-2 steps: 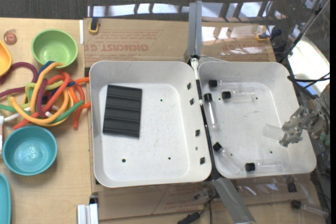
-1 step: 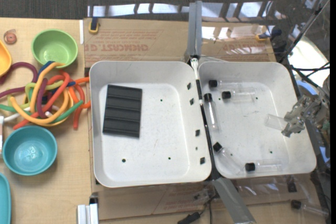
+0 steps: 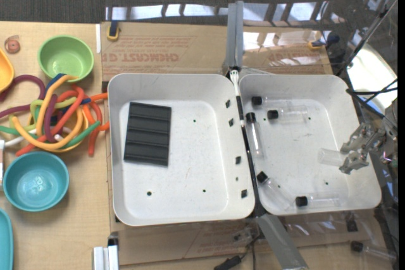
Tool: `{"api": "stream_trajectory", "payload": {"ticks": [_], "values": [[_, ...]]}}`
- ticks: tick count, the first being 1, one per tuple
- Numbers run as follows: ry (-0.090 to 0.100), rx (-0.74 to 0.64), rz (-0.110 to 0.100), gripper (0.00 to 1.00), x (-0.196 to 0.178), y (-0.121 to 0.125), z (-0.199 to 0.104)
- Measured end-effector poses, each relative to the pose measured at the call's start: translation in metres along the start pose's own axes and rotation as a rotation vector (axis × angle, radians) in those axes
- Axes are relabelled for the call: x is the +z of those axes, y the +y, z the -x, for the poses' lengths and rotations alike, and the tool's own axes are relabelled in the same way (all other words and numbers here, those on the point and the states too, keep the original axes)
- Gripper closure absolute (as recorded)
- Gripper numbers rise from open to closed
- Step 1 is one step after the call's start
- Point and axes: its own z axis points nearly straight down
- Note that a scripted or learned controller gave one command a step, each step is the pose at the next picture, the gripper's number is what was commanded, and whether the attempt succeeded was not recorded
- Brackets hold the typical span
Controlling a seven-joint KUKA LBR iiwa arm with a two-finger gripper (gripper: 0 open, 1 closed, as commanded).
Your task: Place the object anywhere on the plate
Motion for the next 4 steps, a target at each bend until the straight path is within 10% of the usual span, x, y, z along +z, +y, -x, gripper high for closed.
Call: {"api": "stream_trajectory", "payload": {"ticks": [4], "values": [[-0.001,-0.464,0.001,1.00,-0.0051,-0.0011,-0.0050]]}}
